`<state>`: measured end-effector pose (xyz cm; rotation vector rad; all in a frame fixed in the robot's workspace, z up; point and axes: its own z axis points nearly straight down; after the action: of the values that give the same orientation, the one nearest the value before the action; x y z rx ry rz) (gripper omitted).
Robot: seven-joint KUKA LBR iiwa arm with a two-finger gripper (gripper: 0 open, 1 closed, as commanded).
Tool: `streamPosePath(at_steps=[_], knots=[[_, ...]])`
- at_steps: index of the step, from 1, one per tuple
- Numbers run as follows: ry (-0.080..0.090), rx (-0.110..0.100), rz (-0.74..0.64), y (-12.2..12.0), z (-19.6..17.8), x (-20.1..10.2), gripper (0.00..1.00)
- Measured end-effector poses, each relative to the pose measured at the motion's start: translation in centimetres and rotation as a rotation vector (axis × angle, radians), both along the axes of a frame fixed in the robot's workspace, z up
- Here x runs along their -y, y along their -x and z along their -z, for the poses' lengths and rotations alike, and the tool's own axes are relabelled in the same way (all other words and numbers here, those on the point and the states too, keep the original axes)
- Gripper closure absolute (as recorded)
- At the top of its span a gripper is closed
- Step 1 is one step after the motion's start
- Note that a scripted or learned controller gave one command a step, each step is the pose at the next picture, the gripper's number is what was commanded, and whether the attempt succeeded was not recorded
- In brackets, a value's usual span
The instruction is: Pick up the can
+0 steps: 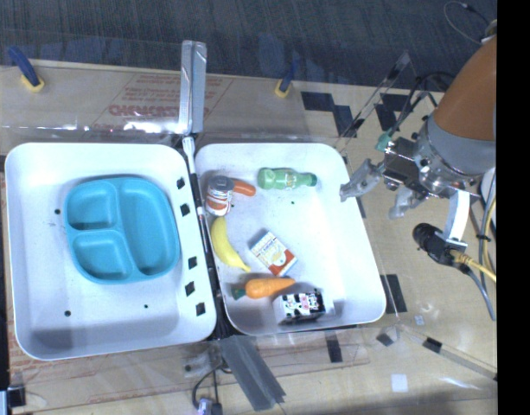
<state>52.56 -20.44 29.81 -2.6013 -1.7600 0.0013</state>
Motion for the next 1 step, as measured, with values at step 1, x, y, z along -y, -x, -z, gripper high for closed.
streamPosePath(at_steps=[1], knots=[[-0.001,-0.003,-0.021,3.07,13.62,-1.39,0.0]])
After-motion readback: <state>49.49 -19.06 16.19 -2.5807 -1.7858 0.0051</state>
